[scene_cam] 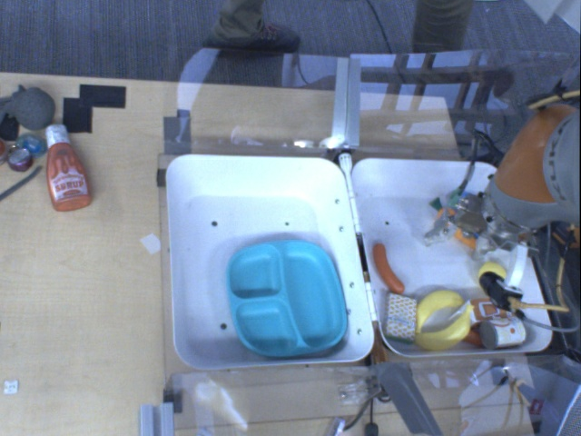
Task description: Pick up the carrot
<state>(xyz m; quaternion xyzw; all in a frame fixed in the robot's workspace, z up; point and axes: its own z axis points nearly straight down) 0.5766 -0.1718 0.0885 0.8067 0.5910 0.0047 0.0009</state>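
The end effector (447, 222), its finger state impossible to tell, hovers at three o'clock in the right bin (399, 182) while the carrot (389, 268) lies ungrasped at that bin's eight o'clock, pickup not yet made.

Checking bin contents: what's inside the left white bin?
The left white bin holds one blue divided plate, lying flat toward its front. Whatever sits under the plate is covered.

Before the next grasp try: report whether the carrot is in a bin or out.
In: the carrot lies flat on the right bin's floor, near its left wall.
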